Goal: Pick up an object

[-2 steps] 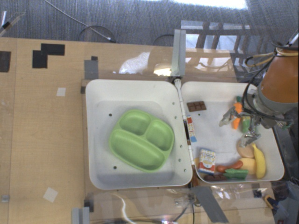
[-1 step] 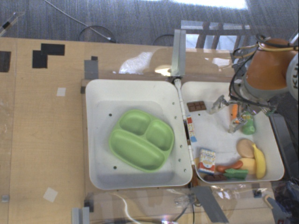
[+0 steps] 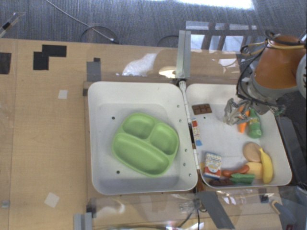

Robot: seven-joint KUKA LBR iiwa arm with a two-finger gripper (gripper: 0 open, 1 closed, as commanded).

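Observation:
My gripper is low in the right bin, near its upper right part, beneath the orange band of the arm. Just right of it lies a small orange and green toy vegetable, touching or nearly touching the gripper's metal tip. I cannot make out whether anything sits inside the gripper. A brown chocolate bar lies to its left on the bin floor.
At the right bin's front are a small printed box, a tan bun, a yellow banana, a red piece and a green piece. A green divided plate lies in the left bin.

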